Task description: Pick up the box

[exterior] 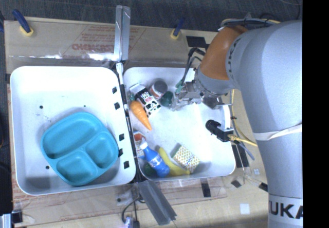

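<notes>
The grey gripper (177,99) hovers above the small patterned cardboard box (185,158) in the right white bin (218,166); jaw state unclear.

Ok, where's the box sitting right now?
In the camera view, the box lies near the front edge of the right bin, right of the banana and blue bottle.

Divided tray (78,148) sits in the left bin (31,80). In the right bin (216,168), the box (185,157) lies beside the banana (169,162) and bottle (154,160), carrot (140,114) behind them.
</notes>
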You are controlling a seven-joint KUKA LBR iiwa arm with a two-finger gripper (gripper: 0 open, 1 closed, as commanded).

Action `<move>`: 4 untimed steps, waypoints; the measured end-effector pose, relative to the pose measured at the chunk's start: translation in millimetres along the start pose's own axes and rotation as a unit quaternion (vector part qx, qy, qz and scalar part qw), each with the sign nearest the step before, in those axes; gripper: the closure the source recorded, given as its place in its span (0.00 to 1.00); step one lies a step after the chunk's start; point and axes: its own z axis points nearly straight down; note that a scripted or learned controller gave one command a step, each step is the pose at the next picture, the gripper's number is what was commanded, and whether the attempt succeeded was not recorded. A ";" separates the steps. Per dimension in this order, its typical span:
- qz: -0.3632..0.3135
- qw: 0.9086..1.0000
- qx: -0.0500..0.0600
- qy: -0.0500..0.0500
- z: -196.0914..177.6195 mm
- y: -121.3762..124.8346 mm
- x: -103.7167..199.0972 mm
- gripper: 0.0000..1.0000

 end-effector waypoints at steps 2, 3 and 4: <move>0.023 1.000 -0.002 -0.001 8.4 52.0 -41.6 0.00; 0.018 1.000 -0.001 0.000 -1.7 53.5 -38.3 1.00; -0.042 0.999 -0.003 -0.001 -62.1 52.3 -1.5 1.00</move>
